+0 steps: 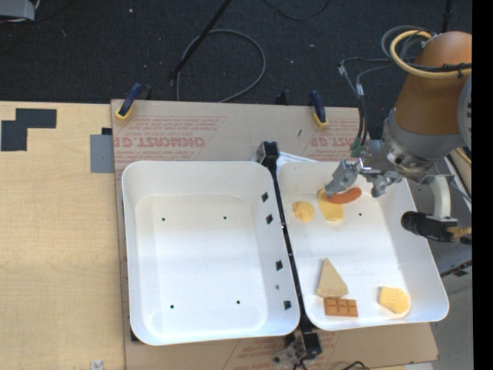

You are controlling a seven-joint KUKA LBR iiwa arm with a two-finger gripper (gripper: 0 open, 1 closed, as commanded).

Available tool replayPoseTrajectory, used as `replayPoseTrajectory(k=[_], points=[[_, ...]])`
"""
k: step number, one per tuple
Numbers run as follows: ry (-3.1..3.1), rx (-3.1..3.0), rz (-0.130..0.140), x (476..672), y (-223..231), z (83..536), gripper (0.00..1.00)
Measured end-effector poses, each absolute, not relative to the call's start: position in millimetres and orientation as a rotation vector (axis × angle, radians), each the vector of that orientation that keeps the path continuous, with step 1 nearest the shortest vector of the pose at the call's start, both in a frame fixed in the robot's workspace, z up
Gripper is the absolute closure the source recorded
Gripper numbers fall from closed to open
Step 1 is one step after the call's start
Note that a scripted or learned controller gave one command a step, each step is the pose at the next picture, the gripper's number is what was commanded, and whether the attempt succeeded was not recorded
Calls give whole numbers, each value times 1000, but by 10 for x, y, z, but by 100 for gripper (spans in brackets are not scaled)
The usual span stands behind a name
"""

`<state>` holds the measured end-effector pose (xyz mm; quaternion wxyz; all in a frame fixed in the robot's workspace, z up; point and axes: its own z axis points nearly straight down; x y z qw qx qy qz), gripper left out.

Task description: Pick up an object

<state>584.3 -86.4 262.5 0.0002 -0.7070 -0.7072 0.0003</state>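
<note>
While the grey arm with its orange band reaches in from the right of the frame, its claw point(344, 182) hangs over the upper part of the right bin point(431, 287), just above a small orange-red sausage-shaped piece point(347, 196). That piece is elongated, smooth and slightly curved, and lies across the top of a rounded yellow piece point(333, 210). Its left end sits directly beneath the claw's tip, touching or nearly so; whether the claw is spread or pressed together cannot be told from this slant. A second yellow lump point(303, 211) lies just to the left, near the divider between the bins. Toward the lower edge of the same bin rest a tan wedge point(331, 278), a brown waffle-like square point(340, 307) and a yellow ridged piece point(394, 300). The left bin point(139, 206) stands beside it. Red mirrored lettering point(179, 140) runs across the cardboard sheet under the bins on the counter, too reversed and faint to read with confidence.
</note>
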Motion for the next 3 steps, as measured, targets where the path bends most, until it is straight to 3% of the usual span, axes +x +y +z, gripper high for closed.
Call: replayPoseTrajectory(k=[1, 2, 3], points=[[-2211, -2216, 14, 5754, -1263, 1025, 0], [-2220, -2222, 2, 6282, -1599, 864, 0], [-2221, -2224, -1, 6287, -1601, 988, 100]])
